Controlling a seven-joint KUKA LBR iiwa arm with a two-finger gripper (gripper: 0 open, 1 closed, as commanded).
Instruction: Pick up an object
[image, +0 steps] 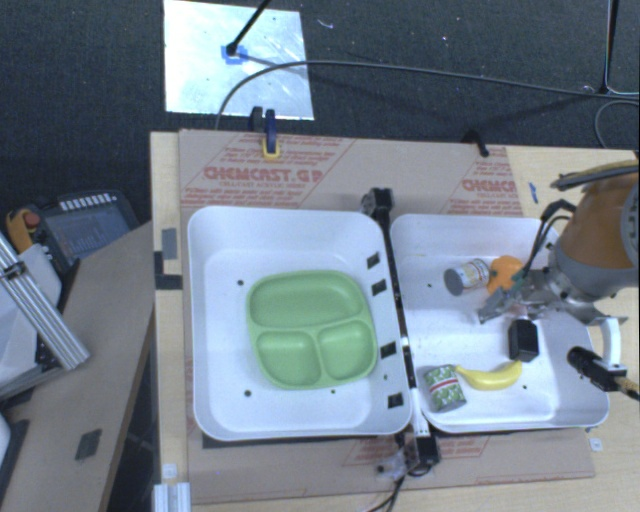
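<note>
Cardboard (330, 165) printed "CHEMCAST GP" in red is laid on the tabletop under both bins. A green divided plate (305, 328) is held in the left bin (215, 300). In the right bin (430, 300), a small can (465, 277), an orange object (506, 270), a banana (490, 376) and a green-labelled packet (443, 388) are seen, its writing unreadable. The gripper (520, 312) is placed over the orange object; whether the jaws are wide or narrow cannot be told.

1. A green divided plate (305, 328) lies in the left white bin (215, 240), left of centre in the frame.
2. A printed cardboard sheet (330, 165) covers the surface beneath both bins.
3. A blue-and-yellow clamp (268, 133) grips the sheet's upper edge.
4. A shiny metal sheet (200, 60) lies on the dark floor at upper left.
5. A handheld control pendant (85, 232) sits at the left edge.
</note>
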